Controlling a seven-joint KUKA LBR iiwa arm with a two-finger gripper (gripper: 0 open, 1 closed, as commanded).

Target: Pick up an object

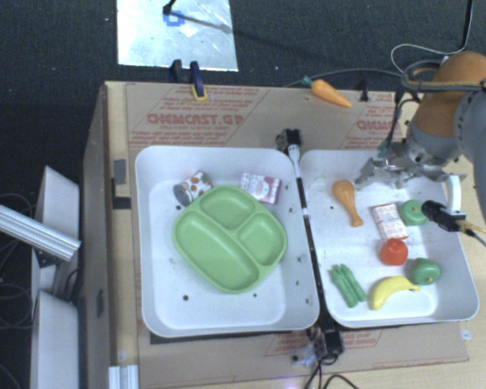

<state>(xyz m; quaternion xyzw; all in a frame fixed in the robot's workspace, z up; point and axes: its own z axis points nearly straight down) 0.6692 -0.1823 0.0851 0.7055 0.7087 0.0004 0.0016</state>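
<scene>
The right bin (462, 298) holds several toy foods: a tan chicken drumstick (348, 202), a red and white packet (387, 221), a green round piece (411, 211), a red tomato (394, 252), a green apple (425, 271), a yellow banana (391, 291) and green beans (347, 284). My gripper (389, 171) hangs over the far edge of this bin, just right of and beyond the drumstick, with nothing seen in it. The grey arm with its orange band (462, 71) comes in from the upper right.
The left bin (158, 298) holds a green divided plate (229, 237), a small can (193, 188) and a red and white packet (261, 186). An orange carrot (332, 93) lies on the cardboard behind the bins. A black rail (304, 209) divides the two bins.
</scene>
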